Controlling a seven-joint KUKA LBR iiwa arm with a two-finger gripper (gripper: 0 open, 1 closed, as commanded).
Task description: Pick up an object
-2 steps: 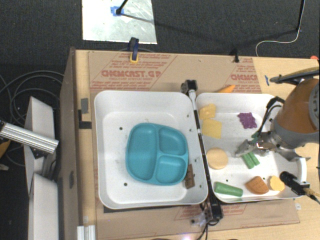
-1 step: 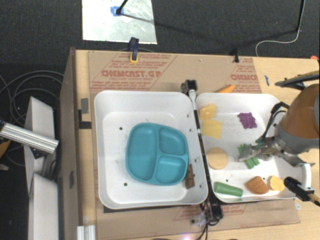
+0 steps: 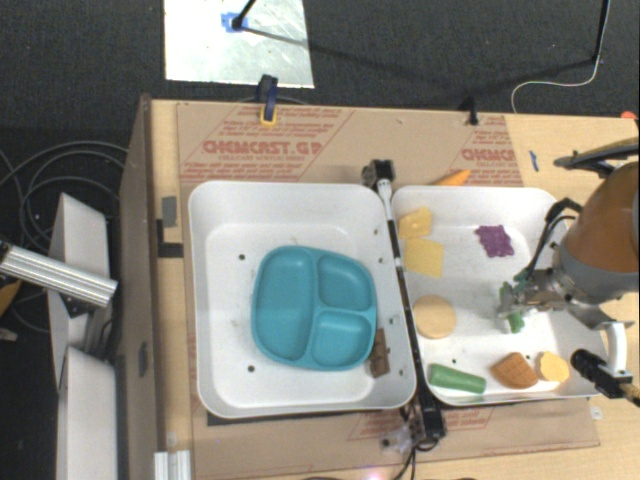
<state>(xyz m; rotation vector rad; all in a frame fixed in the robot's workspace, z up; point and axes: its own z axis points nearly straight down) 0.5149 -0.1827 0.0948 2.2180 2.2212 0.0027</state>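
Camera view, bench: a brown cardboard sheet (image 3: 300, 133) is lying under both bins, carrying red print that is reading "CHEMCAST GP" at the left and a partly hidden "CHEMC..." at the right.
Left bin (image 3: 215, 228): it is holding a teal divided plate (image 3: 315, 308) with three compartments.
Right bin (image 3: 470, 200): it is holding two yellow cheese-like pieces (image 3: 420, 243) near its top left, a purple piece (image 3: 492, 238) to their right, and a round tan cracker (image 3: 434, 317) below them.
Front edge of right bin: a green pod-shaped object (image 3: 456, 377) is lying at the left, with a brown bread-like piece (image 3: 515, 370) and a pale yellow round piece (image 3: 552, 367) just beside each other to its right.
Gripper (image 3: 518, 306): it is hanging over the right bin's right part, with something small and green at its tip; whether the claw is open, closed or gripping is something I cannot tell.
Arm (image 3: 605, 243): it is reaching in from the right.
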